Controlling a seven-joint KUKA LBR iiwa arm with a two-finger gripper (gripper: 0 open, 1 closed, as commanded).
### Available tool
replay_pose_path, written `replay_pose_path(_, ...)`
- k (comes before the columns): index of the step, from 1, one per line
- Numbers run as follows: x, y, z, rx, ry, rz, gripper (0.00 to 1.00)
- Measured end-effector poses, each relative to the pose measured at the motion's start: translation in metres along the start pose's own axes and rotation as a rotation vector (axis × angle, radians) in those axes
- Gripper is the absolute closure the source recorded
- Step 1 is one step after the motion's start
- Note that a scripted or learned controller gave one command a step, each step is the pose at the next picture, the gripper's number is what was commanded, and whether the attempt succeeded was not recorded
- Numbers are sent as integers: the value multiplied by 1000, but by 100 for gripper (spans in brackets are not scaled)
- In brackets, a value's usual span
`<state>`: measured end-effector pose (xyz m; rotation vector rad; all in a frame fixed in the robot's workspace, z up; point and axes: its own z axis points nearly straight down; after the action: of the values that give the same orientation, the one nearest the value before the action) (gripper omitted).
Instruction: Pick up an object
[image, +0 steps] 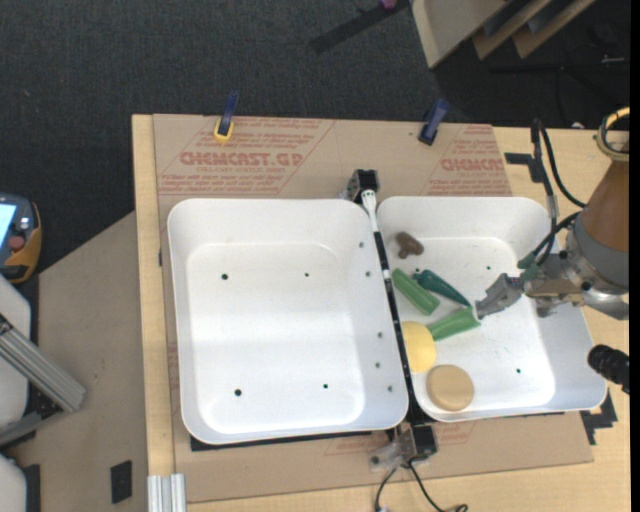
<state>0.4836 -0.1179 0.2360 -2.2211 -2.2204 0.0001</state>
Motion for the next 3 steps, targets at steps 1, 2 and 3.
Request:
replay_pose_path(1, 26, -6, 156, 6, 2, -3, 0)
replay_pose_path(2, 24, -4, 140, -4, -1, 2, 100)
replay_pose_path(3, 78, 11, 46, -10, -1, -7, 100)
